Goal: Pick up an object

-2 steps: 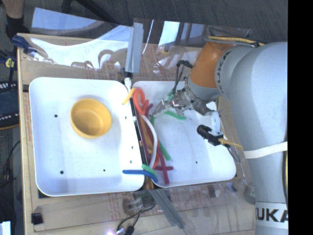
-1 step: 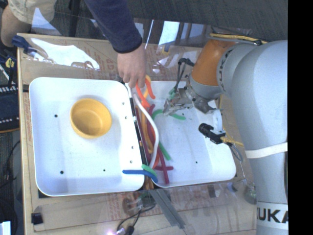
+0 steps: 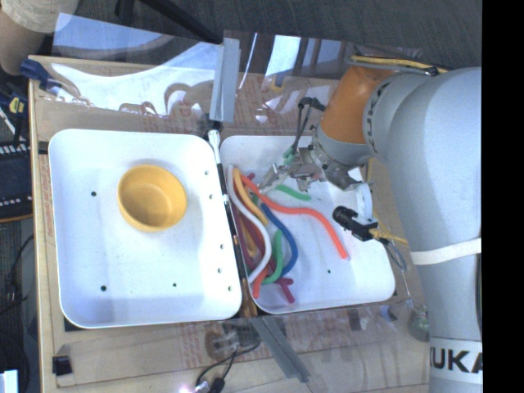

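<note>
Your gripper [image 3: 282, 170] hovers over the right white bin's [image 3: 372, 281] far end; finger state unclear. The soft, bendy coloured rubber strips [image 3: 270, 228] there look light and floppy: pinch one mid-length.

We see a yellow bowl [image 3: 152, 196] sitting upright and alone in the left bin [image 3: 82, 297], toward its upper middle. In the right bin [image 3: 368, 283] we see a tangle of bendy strips [image 3: 264, 234], orange, white, blue, green and dark red, bunched against the left wall, with one orange strip [image 3: 315, 219] curving off toward the right.
</note>
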Action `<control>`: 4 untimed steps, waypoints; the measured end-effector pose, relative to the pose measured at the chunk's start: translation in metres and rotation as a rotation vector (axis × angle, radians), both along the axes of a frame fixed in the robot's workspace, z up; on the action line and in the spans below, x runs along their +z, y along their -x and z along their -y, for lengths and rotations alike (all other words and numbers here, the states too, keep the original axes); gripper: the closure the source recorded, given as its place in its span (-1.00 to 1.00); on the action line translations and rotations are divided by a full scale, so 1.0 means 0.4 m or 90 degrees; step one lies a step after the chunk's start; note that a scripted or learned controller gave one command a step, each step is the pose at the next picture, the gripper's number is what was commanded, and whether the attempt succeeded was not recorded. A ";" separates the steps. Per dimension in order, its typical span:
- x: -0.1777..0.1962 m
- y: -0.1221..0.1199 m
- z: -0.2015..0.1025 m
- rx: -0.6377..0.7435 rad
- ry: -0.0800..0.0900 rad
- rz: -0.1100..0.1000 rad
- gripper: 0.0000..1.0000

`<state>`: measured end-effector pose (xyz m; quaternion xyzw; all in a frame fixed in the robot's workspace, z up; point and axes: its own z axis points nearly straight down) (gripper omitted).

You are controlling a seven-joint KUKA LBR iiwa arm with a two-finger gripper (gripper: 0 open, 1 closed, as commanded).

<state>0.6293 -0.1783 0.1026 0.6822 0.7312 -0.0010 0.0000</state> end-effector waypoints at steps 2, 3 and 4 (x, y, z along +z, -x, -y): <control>-0.015 0.306 -0.093 0.150 0.004 0.011 -1.00; 0.010 0.305 -0.099 0.155 0.000 0.009 1.00; 0.223 0.225 -0.297 -0.036 -0.001 0.000 1.00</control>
